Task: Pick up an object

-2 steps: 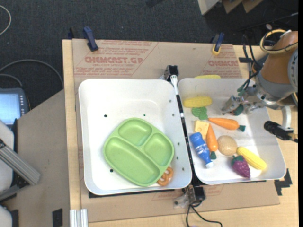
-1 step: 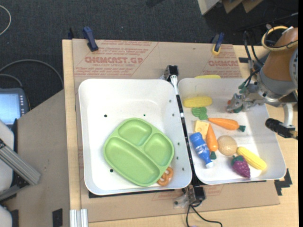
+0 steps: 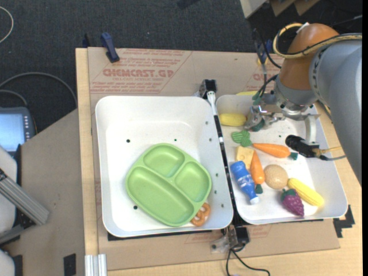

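Note:
My gripper (image 3: 260,119) hangs low over the far end of the right bin (image 3: 329,207), just right of a yellow lemon (image 3: 232,119) and above a green leafy piece (image 3: 241,137). I see nothing held in it. Closer to the camera lie an orange carrot (image 3: 271,149), a second carrot (image 3: 256,167), a cheese wedge (image 3: 244,154), a blue bottle (image 3: 244,181), a tan potato (image 3: 275,176), a yellow banana (image 3: 306,192) and purple grapes (image 3: 292,202).
The left bin (image 3: 149,119) holds a green divided plate (image 3: 168,183) with a small orange pretzel (image 3: 201,214) at its near right corner. The grey arm (image 3: 339,79) enters from the right above the right bin's far corner.

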You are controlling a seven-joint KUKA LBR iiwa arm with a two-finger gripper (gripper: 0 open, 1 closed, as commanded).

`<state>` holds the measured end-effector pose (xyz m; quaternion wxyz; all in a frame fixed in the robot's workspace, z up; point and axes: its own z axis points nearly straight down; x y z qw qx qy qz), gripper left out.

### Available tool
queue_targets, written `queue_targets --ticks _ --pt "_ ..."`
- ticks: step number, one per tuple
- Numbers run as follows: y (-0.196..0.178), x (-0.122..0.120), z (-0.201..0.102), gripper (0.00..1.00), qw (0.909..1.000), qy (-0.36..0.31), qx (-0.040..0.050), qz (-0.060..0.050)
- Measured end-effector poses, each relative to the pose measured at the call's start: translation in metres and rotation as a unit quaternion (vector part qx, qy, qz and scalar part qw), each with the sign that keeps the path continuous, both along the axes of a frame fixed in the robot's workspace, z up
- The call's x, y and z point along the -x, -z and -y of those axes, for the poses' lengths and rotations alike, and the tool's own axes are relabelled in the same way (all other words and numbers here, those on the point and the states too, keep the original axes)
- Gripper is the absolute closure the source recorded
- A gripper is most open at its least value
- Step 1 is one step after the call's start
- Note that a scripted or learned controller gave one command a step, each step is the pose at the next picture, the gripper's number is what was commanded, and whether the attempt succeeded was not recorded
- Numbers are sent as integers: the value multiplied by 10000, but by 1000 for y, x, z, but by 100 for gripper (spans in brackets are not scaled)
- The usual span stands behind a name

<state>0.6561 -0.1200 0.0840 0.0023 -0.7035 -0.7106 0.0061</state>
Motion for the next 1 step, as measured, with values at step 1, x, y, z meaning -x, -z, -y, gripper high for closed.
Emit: queue_targets --ticks 1 --pt "-108 56 -55 100 10000 24 -41 85"
